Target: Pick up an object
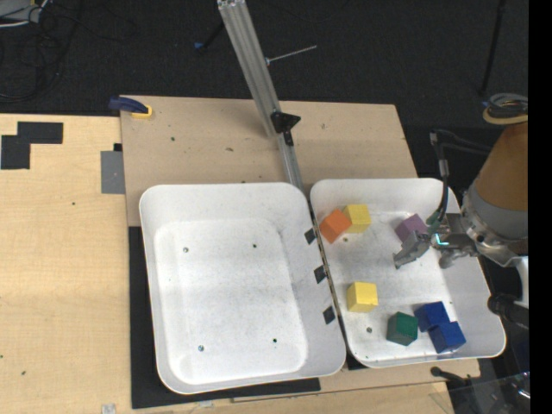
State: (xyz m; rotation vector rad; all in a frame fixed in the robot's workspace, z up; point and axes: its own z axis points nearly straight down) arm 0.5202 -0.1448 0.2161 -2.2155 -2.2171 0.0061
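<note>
The right bin (483,339) holds several small blocks. An orange block (335,224) and a yellow block (358,216) sit together at its far left. A purple block (410,227) lies near the bin's far middle. A second yellow block (362,296) rests lower left, with a green block (401,328) and blue blocks (439,324) by the near edge. My gripper (409,254) hangs low over the bin, just in front of the purple block and close beside it. I see nothing held in it.
The left bin (164,205) stands beside the right one, their rims joined by black clips (316,272). A slanted aluminium post (255,74) rises behind the bins. The arm's orange band (507,166) looms over the right bin's right edge.
</note>
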